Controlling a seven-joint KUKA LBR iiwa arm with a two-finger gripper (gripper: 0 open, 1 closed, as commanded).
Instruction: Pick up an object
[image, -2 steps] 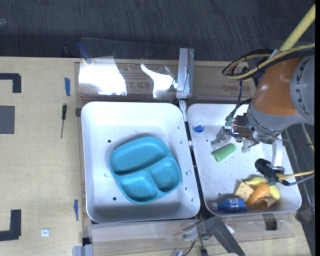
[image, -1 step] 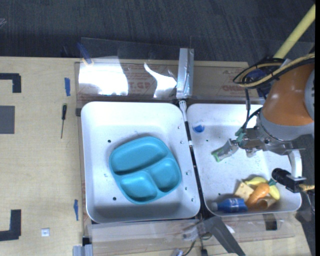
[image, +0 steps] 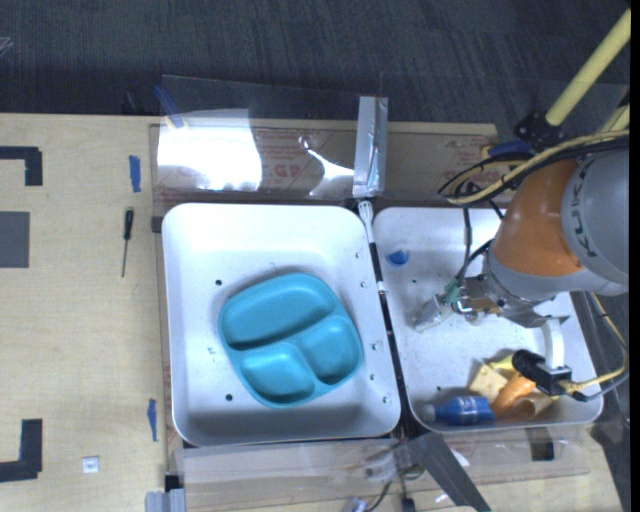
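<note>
Pincer (image: 432, 312) low in the right bin (image: 420, 370), open or closed impossible to tell. Candidate objects: small blue piece (image: 398, 257) beyond, blue bottle (image: 462, 408) and orange item (image: 512, 392) crowded at the near wall, likely harder to grasp there.

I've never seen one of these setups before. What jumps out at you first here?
The bright blue divided tray lying in the left bin catches the eye first. Next comes the arm's orange band, reaching over the right bin with its tool low above the floor. A small heap of objects sits at that bin's near edge.
</note>
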